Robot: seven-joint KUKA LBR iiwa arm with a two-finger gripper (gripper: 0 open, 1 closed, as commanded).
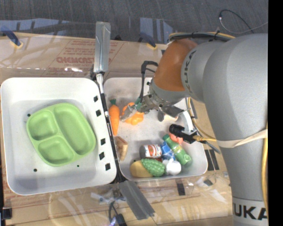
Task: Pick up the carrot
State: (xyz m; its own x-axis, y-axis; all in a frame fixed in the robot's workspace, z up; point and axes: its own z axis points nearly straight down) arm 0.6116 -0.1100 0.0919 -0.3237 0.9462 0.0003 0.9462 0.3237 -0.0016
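The carrot [114, 118], orange with a green top, lies lengthwise against the left wall of the right bin [125, 85]. It rests on the bin floor. My gripper [142, 104] hangs low over the upper middle of that bin, a short way to the right of the carrot and apart from it. A small orange toy piece [134, 117] lies just below and left of the gripper tip, between it and the carrot. The arm's orange band and grey wrist hide the gripper's upper part.
The left bin [14, 98] holds a green divided plate [61, 133]. At the front of the right bin lie a tin can [152, 151], a green bottle [178, 151], a yellow fruit [137, 169], a knobbly green vegetable [153, 166] and a brown piece [121, 148].
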